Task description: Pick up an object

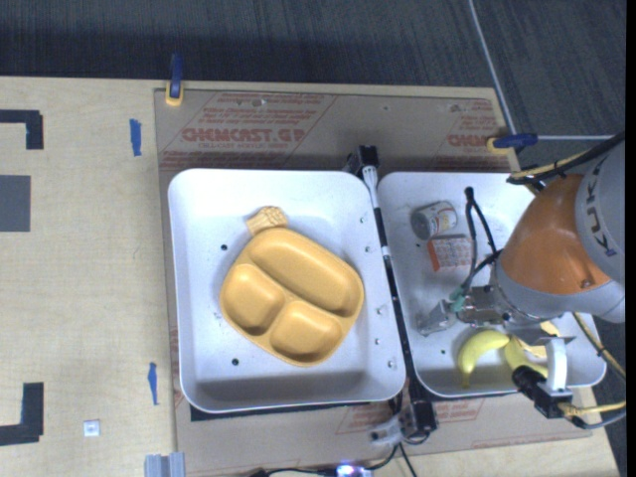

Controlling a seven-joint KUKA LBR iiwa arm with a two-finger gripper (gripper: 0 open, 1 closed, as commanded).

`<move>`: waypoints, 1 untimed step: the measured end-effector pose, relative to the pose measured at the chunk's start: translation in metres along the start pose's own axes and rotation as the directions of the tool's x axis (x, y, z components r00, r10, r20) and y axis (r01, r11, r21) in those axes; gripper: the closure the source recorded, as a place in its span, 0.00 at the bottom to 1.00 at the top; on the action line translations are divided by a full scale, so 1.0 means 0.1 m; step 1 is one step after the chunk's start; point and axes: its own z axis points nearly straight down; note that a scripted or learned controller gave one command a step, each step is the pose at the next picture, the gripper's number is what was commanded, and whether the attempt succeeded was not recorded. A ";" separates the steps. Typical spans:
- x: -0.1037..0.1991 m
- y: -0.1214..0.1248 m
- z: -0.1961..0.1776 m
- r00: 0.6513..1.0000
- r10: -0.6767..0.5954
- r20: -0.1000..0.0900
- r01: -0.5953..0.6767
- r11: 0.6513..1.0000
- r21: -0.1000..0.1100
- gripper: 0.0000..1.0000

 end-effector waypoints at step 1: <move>-0.03 0.00 0.00 1.000 -0.003 -0.004 0.003 1.000 0.001 0.00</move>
